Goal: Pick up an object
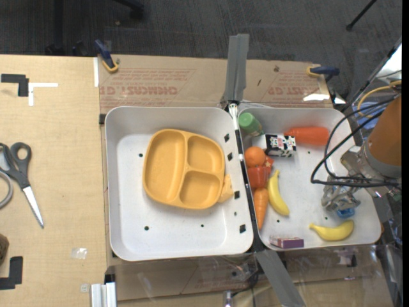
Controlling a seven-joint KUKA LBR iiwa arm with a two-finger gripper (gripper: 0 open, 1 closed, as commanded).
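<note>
The robot's metal two-finger gripper [339, 200] hangs low over the right white plastic bin [300, 187], near its right side, and I cannot tell if it is holding anything or how it is set, because it looks like a small grey and blue tangle from up here. Just below it, close to its tip, lies a short yellow toy banana [332, 231]. To the left, well apart from it, a second longer yellow banana [278, 196] lies beside an orange toy carrot [260, 206] at the bin's left wall. Above the carrot sits a round orange toy fruit [256, 158], and higher still a small green cup-like thing [248, 123]. A black and white block [280, 145] sits next to a long red-orange pepper-like toy [308, 135] near the top. A flat purple box [287, 242] lies at the bottom edge. The left white plastic bin [128, 190] holds a yellow plastic plate with three parts [184, 169]. Grey metal scissors [24, 178] rest on the wooden bench [51, 235] far to the left
</note>
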